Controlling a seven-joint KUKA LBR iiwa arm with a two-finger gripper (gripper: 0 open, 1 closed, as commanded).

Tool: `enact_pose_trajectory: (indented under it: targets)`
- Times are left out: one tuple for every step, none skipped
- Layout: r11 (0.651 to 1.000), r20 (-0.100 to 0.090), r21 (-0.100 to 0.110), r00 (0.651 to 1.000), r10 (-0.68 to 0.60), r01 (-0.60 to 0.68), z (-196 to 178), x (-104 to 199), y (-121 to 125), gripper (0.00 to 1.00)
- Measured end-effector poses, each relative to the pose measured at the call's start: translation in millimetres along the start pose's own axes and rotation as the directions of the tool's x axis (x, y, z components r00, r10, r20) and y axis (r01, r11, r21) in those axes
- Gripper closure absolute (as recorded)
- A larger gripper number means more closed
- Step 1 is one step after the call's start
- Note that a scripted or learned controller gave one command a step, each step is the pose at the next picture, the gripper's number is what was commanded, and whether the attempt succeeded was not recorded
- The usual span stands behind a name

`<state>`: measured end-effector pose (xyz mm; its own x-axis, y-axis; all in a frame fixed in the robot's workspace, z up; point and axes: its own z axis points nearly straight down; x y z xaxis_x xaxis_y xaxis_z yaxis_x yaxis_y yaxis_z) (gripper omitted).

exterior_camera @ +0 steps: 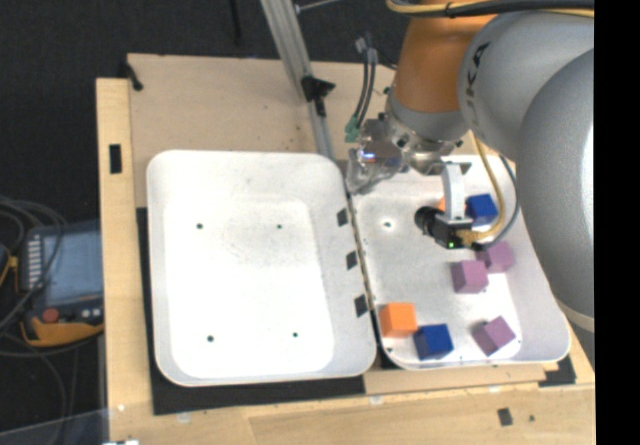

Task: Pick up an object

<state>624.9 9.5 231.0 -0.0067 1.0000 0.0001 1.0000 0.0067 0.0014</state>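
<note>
1. Nearest you, along the front rim of the right shallow white bin (400,263): a small orange cube (400,318), a blue cube (433,340) and a purple cube (493,334).
2. Mid-bin: two more purple cubes (469,276), with a second blue cube (481,206) behind them.
3. The two-finger gripper (372,169) is at the bin's far corner, beside the divide. Every cube lies nearer you and toward the view's right. You cannot tell whether it is open or closed.
4. The left shallow white bin (250,253) holds nothing.

The arm (545,123) consists of large, rounded housings in a smooth, glossy light grey, one bearing part of a dark lettered marking (476,58). Above the wrist sits a domed orange band (440,43), followed by a silver metallic flange (425,138) and a small silver-grey gripper (368,169). A black cable (520,3) crosses the orange band, and thin dark and green wires (358,113) run beside the flange.
</note>
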Motion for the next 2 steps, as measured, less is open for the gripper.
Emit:
enact_pose_trajectory:
  targets:
    - [1.0, -0.001, -0.001, 1.0, 0.0, 0.0, -9, 44, 10, 1.0]
    - [1.0, -0.001, -0.001, 1.0, 0.0, 0.0, -12, 86, 24, 1.0]
